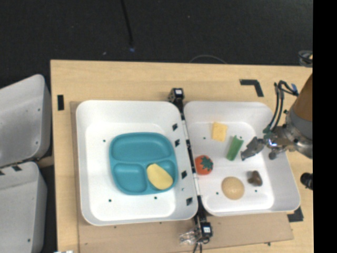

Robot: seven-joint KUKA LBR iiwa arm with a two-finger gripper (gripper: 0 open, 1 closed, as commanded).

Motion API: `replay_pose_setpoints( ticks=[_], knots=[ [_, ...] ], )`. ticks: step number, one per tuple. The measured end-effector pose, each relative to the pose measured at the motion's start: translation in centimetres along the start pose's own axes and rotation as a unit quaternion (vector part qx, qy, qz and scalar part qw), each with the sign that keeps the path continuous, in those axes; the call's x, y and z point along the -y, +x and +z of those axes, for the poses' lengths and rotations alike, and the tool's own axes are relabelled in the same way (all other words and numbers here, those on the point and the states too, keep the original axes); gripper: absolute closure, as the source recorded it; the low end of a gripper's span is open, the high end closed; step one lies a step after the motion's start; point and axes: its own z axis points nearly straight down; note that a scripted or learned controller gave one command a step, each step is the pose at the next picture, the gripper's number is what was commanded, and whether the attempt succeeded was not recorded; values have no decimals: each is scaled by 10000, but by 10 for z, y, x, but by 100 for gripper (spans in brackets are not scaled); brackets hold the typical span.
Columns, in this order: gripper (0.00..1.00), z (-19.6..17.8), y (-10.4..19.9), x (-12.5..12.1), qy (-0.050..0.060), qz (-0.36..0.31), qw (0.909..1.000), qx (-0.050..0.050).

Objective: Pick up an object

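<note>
White plastic forms both bins on the pale wood worktop [121, 80]. Taking the right bin [263, 202] as the landmark: the left bin [95, 204] sits just beside it on its left, their edges touching along a row of black clips. Inside the left bin lies a teal tray [131, 152] with compartments, and a yellow lump [159, 176] rests in the tray's compartment nearest the right bin.

Within the right bin, a yellow block [219, 131] lies toward the far wall, near the middle. A green stick [235, 147] lies just beside it, a little nearer the centre and tilted. A red tomato [204, 164] with a green top sits against the bin's left wall. A tan ball [233, 187] rests near the front wall, and a small brown lump [255, 178] lies just to the right of the ball, apart from it.

The arm enters over the bin's right wall, and the pincer [251, 148] hangs above the bin's floor right of centre, just beside the green stick and beyond the brown lump. Its grey tip points toward the stick. Nothing shows between its fingers, and I cannot tell whether they stand apart or together.
</note>
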Motion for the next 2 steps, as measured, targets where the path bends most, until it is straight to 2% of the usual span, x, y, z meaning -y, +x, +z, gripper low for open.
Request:
replay_pose_setpoints(
  ticks=[1, 2],
  knots=[
    [0, -6, 0, -3, -57, -15, 10000, 13],
    [0, 36, 0, -3, -43, 8, 10000, 21]
  ],
)
